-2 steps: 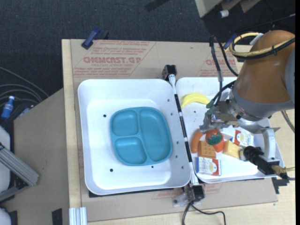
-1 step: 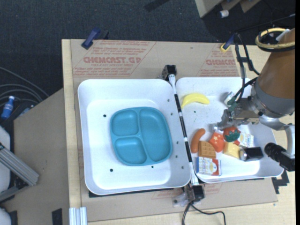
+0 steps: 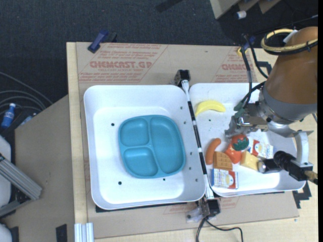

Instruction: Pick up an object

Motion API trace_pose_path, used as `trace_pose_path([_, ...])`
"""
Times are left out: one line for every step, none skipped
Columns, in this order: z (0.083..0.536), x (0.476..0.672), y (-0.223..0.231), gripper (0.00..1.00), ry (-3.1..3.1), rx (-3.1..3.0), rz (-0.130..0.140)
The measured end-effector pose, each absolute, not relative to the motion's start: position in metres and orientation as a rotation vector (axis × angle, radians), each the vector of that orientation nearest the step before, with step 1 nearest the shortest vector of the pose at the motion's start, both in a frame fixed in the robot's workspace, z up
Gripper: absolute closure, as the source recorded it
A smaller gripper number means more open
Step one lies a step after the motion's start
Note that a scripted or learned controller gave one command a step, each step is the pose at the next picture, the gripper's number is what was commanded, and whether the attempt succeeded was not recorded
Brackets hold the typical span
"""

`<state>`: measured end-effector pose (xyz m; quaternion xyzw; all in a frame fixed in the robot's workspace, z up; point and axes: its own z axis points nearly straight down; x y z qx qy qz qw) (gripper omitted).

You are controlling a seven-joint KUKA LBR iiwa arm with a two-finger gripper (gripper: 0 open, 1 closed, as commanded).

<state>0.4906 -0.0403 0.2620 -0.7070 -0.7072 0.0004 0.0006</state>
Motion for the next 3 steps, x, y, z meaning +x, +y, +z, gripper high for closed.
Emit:
trace_pose_path([0.267,0.506,-0.067,1.0,-2.222,-2.223,0.0])
trace_pose_path([0.268,0.5,-0.048,1.0,-2.22,-2.219,0.001])
trace_pose_path([0.267,0.499,-0.054,1.0,-2.219,-2.22,0.002])
